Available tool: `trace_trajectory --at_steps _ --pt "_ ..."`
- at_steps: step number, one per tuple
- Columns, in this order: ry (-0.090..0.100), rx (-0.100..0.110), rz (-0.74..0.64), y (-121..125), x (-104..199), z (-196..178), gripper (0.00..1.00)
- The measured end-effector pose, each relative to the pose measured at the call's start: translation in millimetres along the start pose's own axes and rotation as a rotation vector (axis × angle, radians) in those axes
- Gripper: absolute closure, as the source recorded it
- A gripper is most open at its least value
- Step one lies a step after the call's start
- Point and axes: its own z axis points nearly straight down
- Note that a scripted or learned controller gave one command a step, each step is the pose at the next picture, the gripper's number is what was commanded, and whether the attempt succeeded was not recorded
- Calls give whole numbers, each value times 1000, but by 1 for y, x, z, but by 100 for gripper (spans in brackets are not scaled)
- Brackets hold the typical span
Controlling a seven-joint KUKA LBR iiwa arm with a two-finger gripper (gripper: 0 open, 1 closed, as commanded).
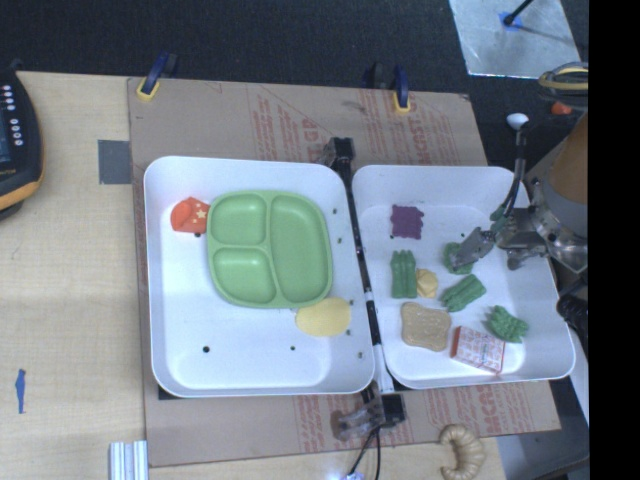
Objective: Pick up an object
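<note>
My gripper [489, 257] hangs over the right bin [452, 186], near its right side, and stands open with nothing between its fingers. Its left fingertip [459, 257] is just above a green vegetable piece [462, 292]. Lying in the same bin are a purple piece [406, 221], a green bundle [403, 273], a small yellow piece [427, 283], a slice of toast [425, 326], another green piece [506, 323] and a red-and-white packet [478, 349].
The left bin [170, 318] holds a green divided plate [270, 248], a red piece [188, 215] at its upper left and a yellow lemon-like piece [323, 318]. Clamps [342, 151] join the bins at the middle. A tan curled thing [463, 451] lies on the cardboard in front.
</note>
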Motion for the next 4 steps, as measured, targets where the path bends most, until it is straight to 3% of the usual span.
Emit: trace_trajectory --at_steps 1,2,3,4 --pt "3 -1 -3 21 34 111 0" --pt "-2 -9 -2 23 30 92 100" --pt "-2 -7 -3 22 30 93 0" --pt "-3 -7 -4 22 29 82 100"
